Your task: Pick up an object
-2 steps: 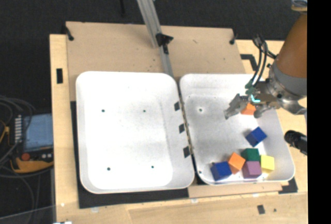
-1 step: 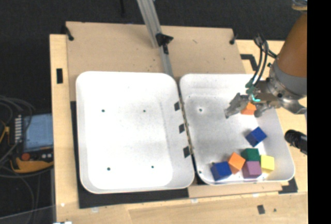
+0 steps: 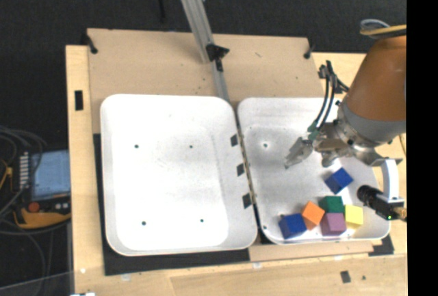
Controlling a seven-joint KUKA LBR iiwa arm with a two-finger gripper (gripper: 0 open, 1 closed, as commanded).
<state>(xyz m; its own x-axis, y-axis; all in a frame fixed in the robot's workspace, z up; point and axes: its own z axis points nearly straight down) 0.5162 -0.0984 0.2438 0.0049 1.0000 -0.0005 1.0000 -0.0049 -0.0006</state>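
The robot's rounded grey arm segment (image 3: 373,125) carries a broad, glossy orange band (image 3: 380,79) above the wrist, the orange part swelling like a smooth dome. Thin black and green cables (image 3: 327,100) run in a loose bundle along its side, fastened near the wrist. Below the grey section sits a darker metal mounting block, from which the slim grey metal two-finger gripper (image 3: 294,154) tapers to pointed tips. The metal looks dull and lightly scuffed.
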